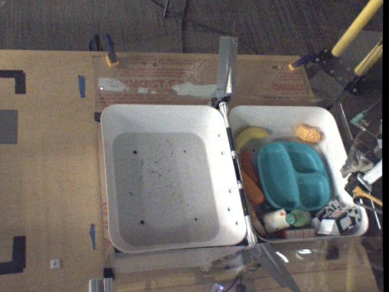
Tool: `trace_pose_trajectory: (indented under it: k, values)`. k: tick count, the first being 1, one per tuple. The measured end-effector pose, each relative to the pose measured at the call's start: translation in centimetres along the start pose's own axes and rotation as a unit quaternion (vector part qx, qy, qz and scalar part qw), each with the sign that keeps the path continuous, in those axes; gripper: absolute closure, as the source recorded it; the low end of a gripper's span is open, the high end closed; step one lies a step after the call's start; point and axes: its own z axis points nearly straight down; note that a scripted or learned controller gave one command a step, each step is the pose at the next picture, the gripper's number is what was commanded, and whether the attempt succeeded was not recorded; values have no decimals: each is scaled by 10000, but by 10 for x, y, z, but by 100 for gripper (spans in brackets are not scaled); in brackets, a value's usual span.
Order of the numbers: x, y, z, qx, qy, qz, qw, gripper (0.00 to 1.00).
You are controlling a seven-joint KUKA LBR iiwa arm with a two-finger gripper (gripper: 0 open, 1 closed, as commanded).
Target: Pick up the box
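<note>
The box (339, 216) is small, patterned in black and white, lying tilted in the right bin's (328, 115) 5 o'clock corner. It sits just beside the teal tray's (292, 174) lower right edge.

Even, soft overhead light, moderately bright; no hard shadows. Left bin (164, 175) reads bright white on its rim, its floor greyer with faint specks. Dim shading collects along the inner walls of the right bin (340, 126). Pale glare streaks sit on the clear panel (292, 257) at the lower edge. Whole frame slightly soft and grainy; small items at the lower right blur together. Dark carpet (79, 11) at top underexposed.
</note>
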Motion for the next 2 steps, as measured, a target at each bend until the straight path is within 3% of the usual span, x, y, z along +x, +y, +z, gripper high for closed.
trace_pose_trajectory:
  k: [1,2]
  values:
    - [12,-4,-139,-17,9,53,10000,100]
    - [12,-4,-139,-15,8,53,10000,0]
